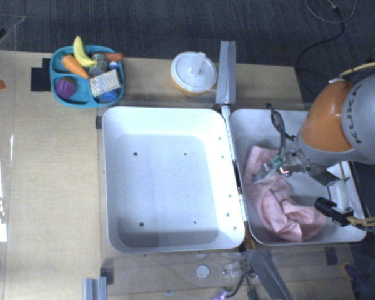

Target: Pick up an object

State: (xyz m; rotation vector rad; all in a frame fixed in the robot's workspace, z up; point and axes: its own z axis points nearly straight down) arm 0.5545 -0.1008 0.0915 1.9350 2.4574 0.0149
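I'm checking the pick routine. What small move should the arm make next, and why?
Probably a short, straight descent onto the pink cloth. The end effector sits over its upper part in the right bin, and no cloth shows between its fingers yet.

Legible text: partial black lettering "KU" on grey arm housing [370, 114], right edge of frame, beside orange band; remaining letters cut off by frame edge. No other readable text, labels, numbers or signs. Patterned card in blue divided tray [81, 99], upper left of frame: markings too small to read.
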